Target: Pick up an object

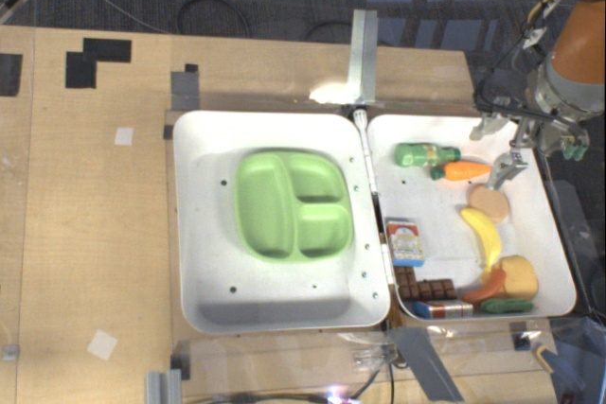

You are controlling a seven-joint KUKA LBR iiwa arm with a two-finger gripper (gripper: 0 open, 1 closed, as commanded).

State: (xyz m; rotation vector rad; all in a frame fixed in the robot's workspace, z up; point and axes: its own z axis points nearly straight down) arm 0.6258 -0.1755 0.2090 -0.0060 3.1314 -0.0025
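The right bin (559,246) holds several small items: a green bottle (426,154), an orange carrot (466,171), a tan round piece (489,202), a banana (485,237), a small printed box (405,241) and a chocolate bar (437,289). A yellow block (518,276) sits at the front right corner with red and green pieces beside it. My gripper (501,147) hangs over the bin's far right part, just right of the carrot. It is open, with nothing between its fingers (511,167).
The left bin (204,241) holds a green divided plate (294,205). A metal post (364,61) stands behind the divider between the bins. The arm's grey wrist and orange band (578,61) reach in at the upper right.
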